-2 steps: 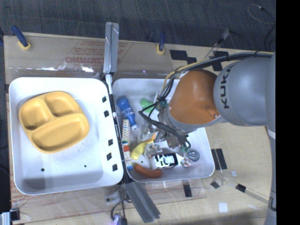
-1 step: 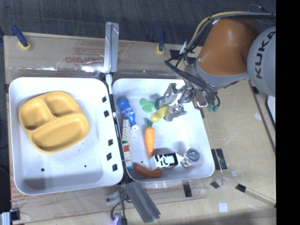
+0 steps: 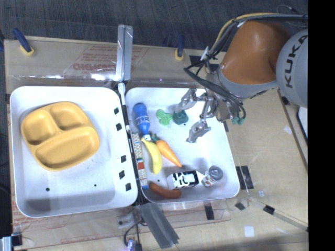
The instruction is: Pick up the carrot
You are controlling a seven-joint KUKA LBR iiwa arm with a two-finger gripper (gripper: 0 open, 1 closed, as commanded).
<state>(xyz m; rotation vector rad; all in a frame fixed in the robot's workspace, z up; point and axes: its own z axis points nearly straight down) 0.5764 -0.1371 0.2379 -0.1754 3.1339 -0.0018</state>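
The carrot [image 3: 168, 151] is orange with a green stub at its upper left end. It lies slanted in the middle of the right bin [image 3: 222, 140], just right of a yellow banana [image 3: 152, 156]. My gripper [image 3: 189, 117] hangs over the upper right part of that bin, up and to the right of the carrot and apart from it. Its two grey fingers are spread wide, one near the green items and one lower [image 3: 197, 132], with nothing between them.
In the right bin also lie a blue bottle [image 3: 141, 117], green items [image 3: 172, 117], a black and white box [image 3: 184, 179], a small can [image 3: 213, 174] and a brown sausage [image 3: 164, 191]. The left bin [image 3: 31, 192] holds a yellow divided plate [image 3: 59, 135].
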